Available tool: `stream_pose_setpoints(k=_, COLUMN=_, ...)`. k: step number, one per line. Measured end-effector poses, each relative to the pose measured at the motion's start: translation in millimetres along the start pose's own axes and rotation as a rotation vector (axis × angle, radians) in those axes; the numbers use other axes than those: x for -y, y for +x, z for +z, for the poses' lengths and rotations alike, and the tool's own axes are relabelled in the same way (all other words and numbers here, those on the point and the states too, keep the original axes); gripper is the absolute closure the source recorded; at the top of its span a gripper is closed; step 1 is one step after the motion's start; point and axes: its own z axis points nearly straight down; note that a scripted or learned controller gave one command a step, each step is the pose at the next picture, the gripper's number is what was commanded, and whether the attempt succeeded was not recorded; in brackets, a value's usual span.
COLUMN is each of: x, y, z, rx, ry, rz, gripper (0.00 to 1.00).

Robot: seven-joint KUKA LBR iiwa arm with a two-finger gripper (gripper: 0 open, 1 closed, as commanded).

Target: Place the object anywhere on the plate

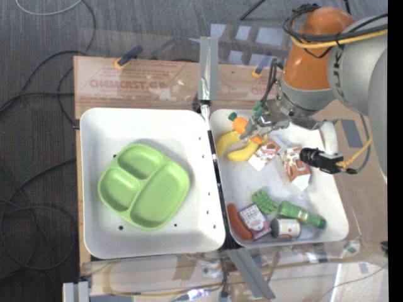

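Reaching arm: the gripper point(261, 123) is lowered over the far end of the right bin point(327, 228), amid toy food.
Gripper state: cannot be told; the tip is lost in clutter.
Likely target: a yellow banana point(236, 150) is seen just below and left of the gripper, its long axis running left to right, slightly tilted.
Nearby: an orange piece point(240, 124) lies beside the tip.
Destination: the green plate point(145, 185) sits in the left bin point(94, 131), well apart leftward.
Hidden: contact with any object cannot be made out.
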Motion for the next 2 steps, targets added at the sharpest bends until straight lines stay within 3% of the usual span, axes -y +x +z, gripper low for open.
stream_pose_setpoints(k=1, x=-1, y=71, z=32, rx=-0.004, ry=-0.001, rz=-0.143, gripper=1.00)
stream_pose_setpoints(k=2, x=20, y=146, z=50, rx=-0.004, ry=0.000, rz=-0.286, gripper=1.00)
